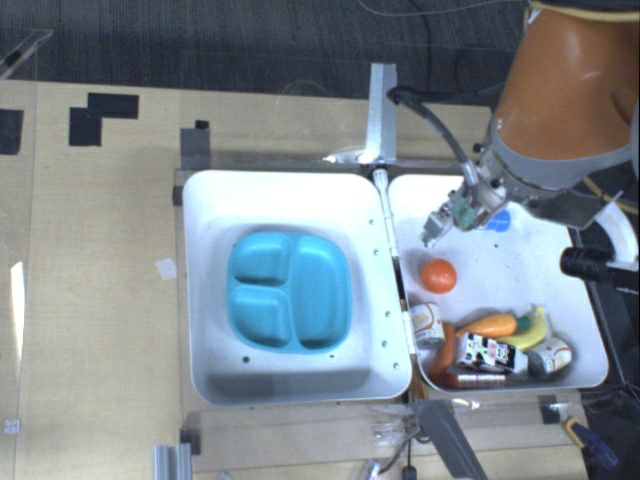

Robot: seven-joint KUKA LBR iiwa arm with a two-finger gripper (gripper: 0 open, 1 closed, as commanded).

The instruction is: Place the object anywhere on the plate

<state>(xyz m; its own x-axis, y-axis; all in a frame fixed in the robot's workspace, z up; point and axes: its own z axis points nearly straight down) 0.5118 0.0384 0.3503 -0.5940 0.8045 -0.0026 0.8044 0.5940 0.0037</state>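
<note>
A blue divided plate (290, 290) lies in the middle of the left white bin (210, 368). My gripper (438, 226) hangs over the upper left part of the right bin (590, 368), close to the wall between the two bins. Just below it an orange ball (437, 275) rests on the bin floor, apart from the gripper. A small blue object (497, 221) lies right beside the gripper, partly hidden by the wrist. I see nothing clearly held in the gripper.
Along the right bin's front edge sits a pile: an orange carrot-like piece (490, 325), a yellow banana (532, 330), a white can (427, 321), a dark printed box (487, 352) and a small jar (552, 356). The arm's orange band (565, 68) looms over the bin's back right.
</note>
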